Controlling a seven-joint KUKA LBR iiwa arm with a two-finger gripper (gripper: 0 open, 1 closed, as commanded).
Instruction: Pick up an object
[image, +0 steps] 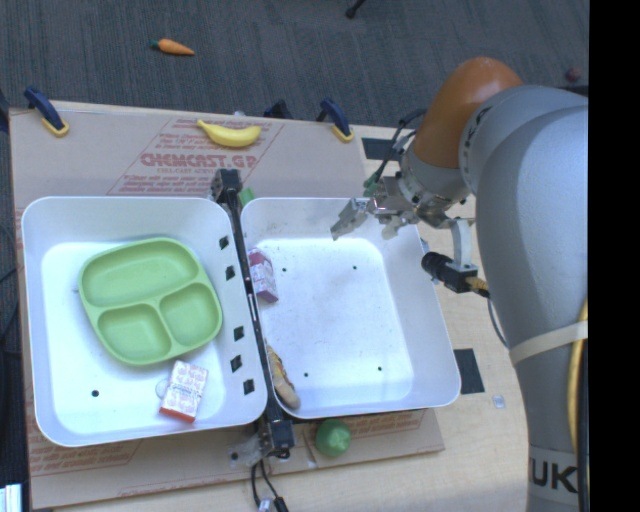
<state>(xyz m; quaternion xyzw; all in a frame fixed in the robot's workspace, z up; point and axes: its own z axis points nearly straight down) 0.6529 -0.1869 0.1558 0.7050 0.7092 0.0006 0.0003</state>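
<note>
My gripper (362, 227) hangs over the back edge of the right bin (420, 330), open, with nothing between its fingers. A small maroon and white packet (262, 275) lies against that bin's left wall, well to the left of the gripper. In the same bin's front left corner rests a tan lumpy object (282, 383). The left bin (40, 330) holds a green divided plate (150, 300) and a red and white box (184, 390) near its front.
A yellow banana (230, 131) lies on the cardboard behind the bins. A green ball (333, 437) sits on the bench in front of the right bin. An orange carrot (175, 46) lies on the floor beyond. Blue clamps (336, 117) grip the board's back edge.
</note>
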